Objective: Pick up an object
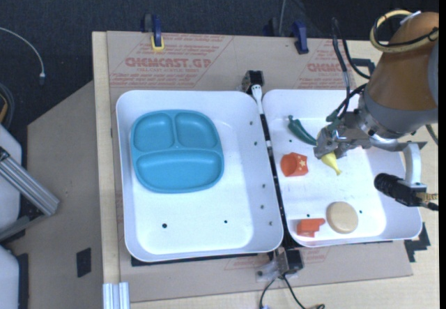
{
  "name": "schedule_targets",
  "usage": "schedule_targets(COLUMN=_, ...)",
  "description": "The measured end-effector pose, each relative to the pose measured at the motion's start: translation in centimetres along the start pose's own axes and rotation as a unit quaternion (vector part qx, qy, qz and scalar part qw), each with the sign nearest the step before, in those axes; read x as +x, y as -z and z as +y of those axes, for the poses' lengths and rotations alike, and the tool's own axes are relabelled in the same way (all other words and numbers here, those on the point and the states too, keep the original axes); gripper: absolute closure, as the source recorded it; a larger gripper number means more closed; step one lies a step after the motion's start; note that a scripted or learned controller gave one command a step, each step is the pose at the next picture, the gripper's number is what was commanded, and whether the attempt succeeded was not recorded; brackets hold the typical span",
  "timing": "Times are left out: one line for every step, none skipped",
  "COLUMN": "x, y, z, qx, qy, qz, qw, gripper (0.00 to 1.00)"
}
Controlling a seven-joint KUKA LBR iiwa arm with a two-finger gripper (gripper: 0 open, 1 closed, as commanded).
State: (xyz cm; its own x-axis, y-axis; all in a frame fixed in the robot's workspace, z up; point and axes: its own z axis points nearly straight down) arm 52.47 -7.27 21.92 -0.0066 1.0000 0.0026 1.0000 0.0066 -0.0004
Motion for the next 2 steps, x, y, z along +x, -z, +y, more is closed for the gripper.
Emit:
schedule_targets(x=6.4, y=-0.2, z=-0.7, qx=0.001, qy=0.001, qz=0.000, qw=1.0000, gripper=1.00)
schedule_targets(x=10.9, y=-0.5, z=-1.3, qx=0.001, qy=0.000, qz=0.000, qw=1.0000, gripper=1.00)
